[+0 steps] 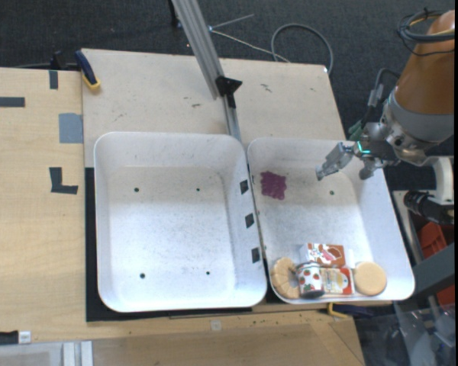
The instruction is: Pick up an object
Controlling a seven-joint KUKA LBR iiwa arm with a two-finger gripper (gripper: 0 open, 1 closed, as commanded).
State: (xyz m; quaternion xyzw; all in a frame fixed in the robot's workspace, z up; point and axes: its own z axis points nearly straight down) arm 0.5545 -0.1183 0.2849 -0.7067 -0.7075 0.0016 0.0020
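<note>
The gripper point(349, 164) hangs over the right bin point(382, 204) with spread fingers, pinching nothing. A purple object point(273, 184) lies in this bin's far part. The bins stand on a wooden bench point(30, 166); dark carpet point(76, 10) lies behind.

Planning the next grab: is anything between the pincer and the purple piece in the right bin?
Nothing visible. The pincer hangs over the right bin, and bare bin floor separates it from the purple piece. The snack packets lie apart at the near edge.
</note>
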